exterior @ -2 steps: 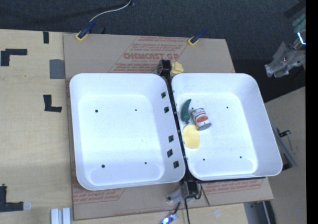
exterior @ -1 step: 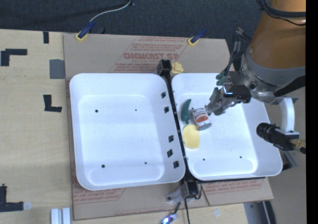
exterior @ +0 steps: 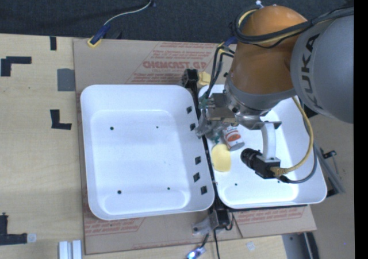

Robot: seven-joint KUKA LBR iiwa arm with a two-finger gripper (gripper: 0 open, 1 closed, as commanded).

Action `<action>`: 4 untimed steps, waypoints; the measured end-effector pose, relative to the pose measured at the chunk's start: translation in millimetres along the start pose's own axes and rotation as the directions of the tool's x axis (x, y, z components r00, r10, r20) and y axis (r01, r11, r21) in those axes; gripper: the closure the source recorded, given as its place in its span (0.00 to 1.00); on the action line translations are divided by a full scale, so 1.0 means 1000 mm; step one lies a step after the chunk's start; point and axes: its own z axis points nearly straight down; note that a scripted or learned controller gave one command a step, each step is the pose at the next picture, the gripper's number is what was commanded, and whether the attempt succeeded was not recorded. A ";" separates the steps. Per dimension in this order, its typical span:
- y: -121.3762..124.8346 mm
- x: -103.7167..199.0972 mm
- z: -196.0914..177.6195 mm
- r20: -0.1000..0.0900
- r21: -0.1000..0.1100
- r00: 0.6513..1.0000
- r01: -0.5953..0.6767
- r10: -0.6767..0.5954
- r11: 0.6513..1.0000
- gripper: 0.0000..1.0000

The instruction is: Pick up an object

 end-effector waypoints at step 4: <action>-0.031 -0.081 -0.240 0.001 -0.009 1.000 -0.006 0.006 1.000 0.00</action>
